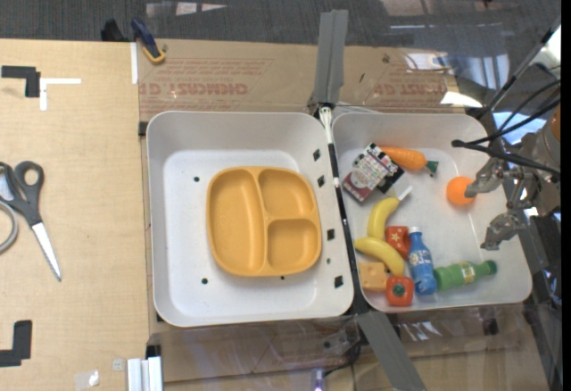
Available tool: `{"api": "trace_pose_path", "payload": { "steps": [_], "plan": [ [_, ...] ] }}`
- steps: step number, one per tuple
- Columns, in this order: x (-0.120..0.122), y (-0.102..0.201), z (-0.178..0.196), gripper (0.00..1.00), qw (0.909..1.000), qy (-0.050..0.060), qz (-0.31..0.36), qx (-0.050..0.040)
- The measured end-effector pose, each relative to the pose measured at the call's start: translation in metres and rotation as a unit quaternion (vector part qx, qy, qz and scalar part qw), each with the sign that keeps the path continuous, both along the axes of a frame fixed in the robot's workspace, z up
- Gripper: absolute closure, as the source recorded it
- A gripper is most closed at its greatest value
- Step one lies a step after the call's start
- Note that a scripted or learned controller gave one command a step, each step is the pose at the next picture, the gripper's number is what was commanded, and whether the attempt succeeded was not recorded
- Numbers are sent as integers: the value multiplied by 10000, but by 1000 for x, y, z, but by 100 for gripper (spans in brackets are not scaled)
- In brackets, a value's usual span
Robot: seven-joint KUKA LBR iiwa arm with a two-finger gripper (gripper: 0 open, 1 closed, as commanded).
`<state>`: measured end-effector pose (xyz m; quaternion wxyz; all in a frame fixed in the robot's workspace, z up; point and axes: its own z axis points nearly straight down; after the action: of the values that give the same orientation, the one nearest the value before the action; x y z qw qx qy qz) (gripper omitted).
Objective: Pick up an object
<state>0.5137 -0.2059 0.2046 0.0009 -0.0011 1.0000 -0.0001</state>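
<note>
The right bin holds several small items: an orange ball, a carrot, a dark snack packet, two bananas, a blue bottle, a green bottle and a red pepper. My gripper hangs over the bin's right side, open, with nothing between its fingers. One fingertip sits just right of the orange ball; the other is above the green bottle's cap end.
The left bin holds a yellow divided plate. Scissors lie on the wooden bench at far left. A metal divider runs between the bins at the back. Cables hang at the right.
</note>
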Motion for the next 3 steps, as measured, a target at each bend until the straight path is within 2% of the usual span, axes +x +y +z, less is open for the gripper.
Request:
{"api": "trace_pose_path", "payload": {
  "steps": [1,2,3],
  "plan": [
    [29,-15,-112,0,9982,-14,-592,-3],
    [105,32,-110,0,9996,-27,-286,-5],
    [2,94,-112,0,9992,-5,-411,0]
  ]
}}
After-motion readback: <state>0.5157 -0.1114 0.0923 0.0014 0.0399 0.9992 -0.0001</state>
